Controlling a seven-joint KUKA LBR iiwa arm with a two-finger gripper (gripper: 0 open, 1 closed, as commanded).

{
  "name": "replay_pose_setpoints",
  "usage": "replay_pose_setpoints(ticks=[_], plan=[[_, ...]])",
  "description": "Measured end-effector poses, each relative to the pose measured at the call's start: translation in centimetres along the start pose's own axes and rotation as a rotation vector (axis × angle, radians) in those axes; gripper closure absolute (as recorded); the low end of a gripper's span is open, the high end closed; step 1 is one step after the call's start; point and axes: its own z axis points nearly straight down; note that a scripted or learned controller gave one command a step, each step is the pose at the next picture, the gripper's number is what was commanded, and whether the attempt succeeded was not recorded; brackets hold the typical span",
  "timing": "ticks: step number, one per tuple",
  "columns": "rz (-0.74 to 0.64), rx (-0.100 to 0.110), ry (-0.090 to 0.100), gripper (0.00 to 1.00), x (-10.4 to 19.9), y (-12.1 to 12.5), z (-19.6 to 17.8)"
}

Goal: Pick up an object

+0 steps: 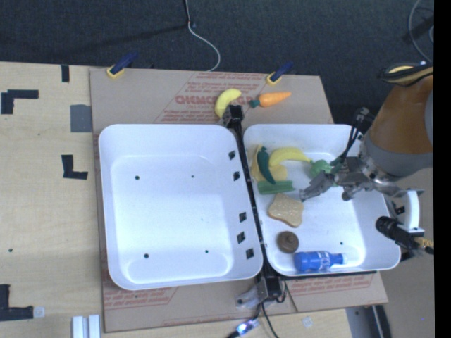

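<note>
While the gripper [312, 187] hangs low in the right bin [352, 255], just right of the bread slice [286, 209], this looks like the approach step, nothing betw. its fingers; can't tell how far open. Likely target, the bread slice, lies flat mid-bin near the green pepper [263, 165], long axis running far-left to near-right. Next: shift left over it, then descend.

Looks like a robotics lab. Left of the gripper [313, 188], two white bins [169, 203] clipped onto taped cardboard [197, 97] on a bench [42, 189] with black markers. Toy food beside it. Behind, dark carpet [296, 20] and a loose cable [201, 34].
</note>
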Motion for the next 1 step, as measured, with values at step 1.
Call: replay_pose_setpoints(ticks=[1], plan=[[-0.003,-0.001,-0.002,0.00,1.53,6.03,12.49]])
